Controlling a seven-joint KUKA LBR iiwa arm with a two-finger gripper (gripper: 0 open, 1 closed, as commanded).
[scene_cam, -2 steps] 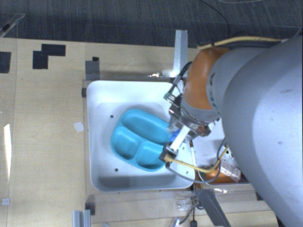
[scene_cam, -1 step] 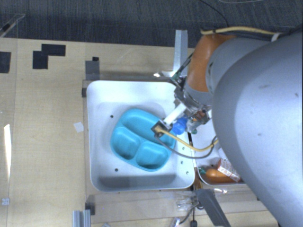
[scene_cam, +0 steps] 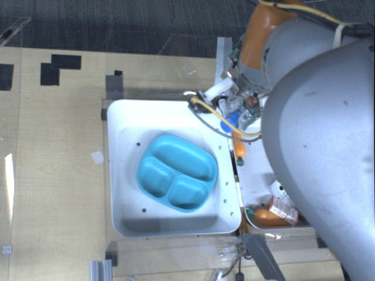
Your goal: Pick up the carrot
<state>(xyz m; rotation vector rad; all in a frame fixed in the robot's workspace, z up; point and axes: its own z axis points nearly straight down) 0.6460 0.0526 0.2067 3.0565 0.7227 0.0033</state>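
Note:
An orange carrot (scene_cam: 239, 147) shows at the left wall of the right bin (scene_cam: 253, 174), close to the divider between the two bins. My gripper (scene_cam: 237, 113) sits right above it, by the bin's far left corner, wrapped in a yellow cable and with a blue part at its tip. The carrot's upper end meets the underside of the gripper; whether it is held is unclear. The arm's large grey body hides most of the right bin.
A blue divided plate (scene_cam: 176, 172) lies in the middle of the left bin (scene_cam: 126, 157). At the near end of the right bin lie an orange-brown item (scene_cam: 265, 216) and a small white and red packet (scene_cam: 283, 204).

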